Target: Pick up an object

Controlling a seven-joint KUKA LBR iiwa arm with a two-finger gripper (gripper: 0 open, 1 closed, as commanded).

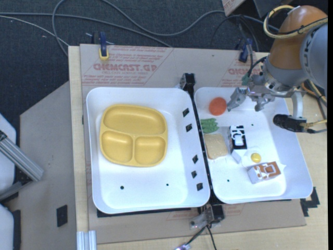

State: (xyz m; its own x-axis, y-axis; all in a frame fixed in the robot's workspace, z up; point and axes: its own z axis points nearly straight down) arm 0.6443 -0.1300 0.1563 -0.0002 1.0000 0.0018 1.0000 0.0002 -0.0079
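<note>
Fingers (246,99) spread apart, gripping nothing, over right bin (291,139) — orange ball (218,106) beside them, arm cut off.

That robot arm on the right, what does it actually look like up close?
The arm is rounded and grey, with a glossy orange band above its wrist. A yellow cable loops over the top, and thinner dark wires run alongside. Its tool is a small metallic grey piece ending in two slim fingers.

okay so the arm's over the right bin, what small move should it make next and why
Probably lower straight down and a little left: the gripper hovers open above the right bin, holding nothing, with the orange ball just beside its left finger. That looks like the nearest, least crowded pick.
</note>
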